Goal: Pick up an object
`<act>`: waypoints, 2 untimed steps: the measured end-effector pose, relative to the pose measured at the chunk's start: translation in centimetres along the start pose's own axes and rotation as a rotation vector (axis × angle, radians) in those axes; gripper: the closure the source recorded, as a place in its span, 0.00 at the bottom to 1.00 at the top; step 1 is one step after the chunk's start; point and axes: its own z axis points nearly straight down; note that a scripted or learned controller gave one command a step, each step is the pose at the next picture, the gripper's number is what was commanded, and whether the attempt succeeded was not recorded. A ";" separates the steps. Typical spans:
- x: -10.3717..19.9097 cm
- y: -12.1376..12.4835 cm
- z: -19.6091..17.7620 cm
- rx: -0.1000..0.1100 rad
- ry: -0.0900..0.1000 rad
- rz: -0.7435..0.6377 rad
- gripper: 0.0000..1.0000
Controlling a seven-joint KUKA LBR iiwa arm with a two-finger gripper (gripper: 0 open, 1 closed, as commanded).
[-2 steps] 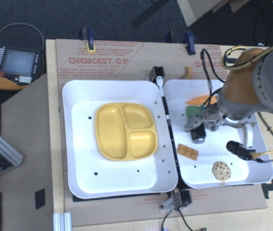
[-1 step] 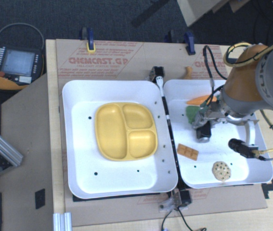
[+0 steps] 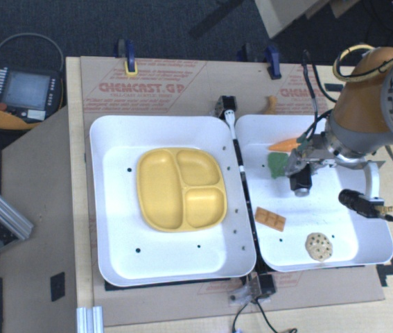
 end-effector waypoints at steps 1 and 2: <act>-0.3 -0.1 -6.3 -0.001 0.000 0.000 1.00; 0.2 0.6 -12.4 -0.002 0.000 -0.001 1.00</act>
